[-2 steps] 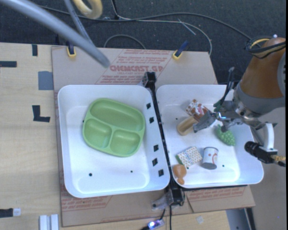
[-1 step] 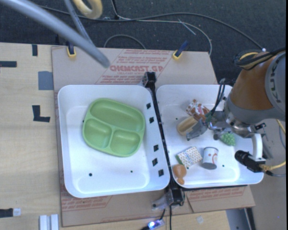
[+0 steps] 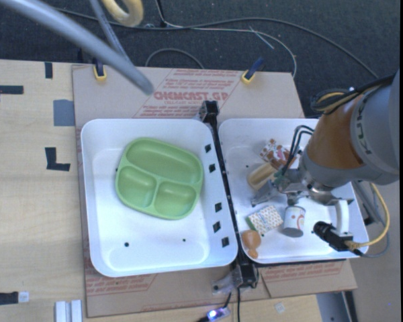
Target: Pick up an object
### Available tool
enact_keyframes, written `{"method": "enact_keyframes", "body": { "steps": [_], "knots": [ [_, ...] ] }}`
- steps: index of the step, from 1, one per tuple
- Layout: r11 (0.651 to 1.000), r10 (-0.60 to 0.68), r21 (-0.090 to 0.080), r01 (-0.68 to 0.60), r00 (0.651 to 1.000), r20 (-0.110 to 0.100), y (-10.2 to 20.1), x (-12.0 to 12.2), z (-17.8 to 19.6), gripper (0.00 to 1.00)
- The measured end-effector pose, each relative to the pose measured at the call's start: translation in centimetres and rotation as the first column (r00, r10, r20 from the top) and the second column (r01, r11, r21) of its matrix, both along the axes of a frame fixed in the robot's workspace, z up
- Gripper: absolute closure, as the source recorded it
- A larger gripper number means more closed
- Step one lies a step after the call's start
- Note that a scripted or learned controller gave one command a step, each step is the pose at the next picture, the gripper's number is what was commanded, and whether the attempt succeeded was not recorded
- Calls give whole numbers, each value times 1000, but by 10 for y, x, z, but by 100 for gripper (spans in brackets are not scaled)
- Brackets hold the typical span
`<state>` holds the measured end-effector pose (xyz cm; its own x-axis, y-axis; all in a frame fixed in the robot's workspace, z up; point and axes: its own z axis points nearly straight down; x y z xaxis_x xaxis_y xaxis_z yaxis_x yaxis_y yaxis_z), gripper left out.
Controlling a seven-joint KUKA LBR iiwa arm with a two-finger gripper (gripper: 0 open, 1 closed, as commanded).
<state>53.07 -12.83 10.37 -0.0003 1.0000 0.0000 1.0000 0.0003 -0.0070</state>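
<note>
1. Nearest edge: front rims of two shallow white bins, side by side on a cardboard sheet [image 3: 188, 89] on the desk [image 3: 27, 180]. Bare wood well out to the left.
2. Left bin [image 3: 87, 180]: broad open white floor along the near and left walls.
3. Right bin [image 3: 255, 129], near left corner: small orange object [image 3: 250, 240], close against the wall shared by the bins.
4. Just behind it: checkered packet [image 3: 264, 218], lying flat. Just beside it on the right, a small white cylinder [image 3: 293, 221]; upright or tilted, hard to tell.
5. Middle of the right bin: gripper [image 3: 277, 188], low among the clutter, just behind the packet and the cylinder. Open or closed: cannot tell.
6. Just left of the gripper: tan cylinder [image 3: 260, 174] on its side. Behind that, a red-and-white item [image 3: 275, 151], nearer the far wall. Little open floor between these things.
7. Far half of the left bin: green plate [image 3: 160, 178] with three compartments, apart from every wall.
8. Over the right side of the right bin: grey arm [image 3: 349, 139] with an orange band, hiding that wall.
9. Farthest: strip of printed cardboard behind both bins.
</note>
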Motion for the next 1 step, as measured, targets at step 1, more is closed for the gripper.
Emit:
{"method": "enact_keyframes", "body": {
  "steps": [1],
  "knots": [
    [1000, 2, 2, -2, 1000, 3, 2, 1, 13, 100]
  ]
}}
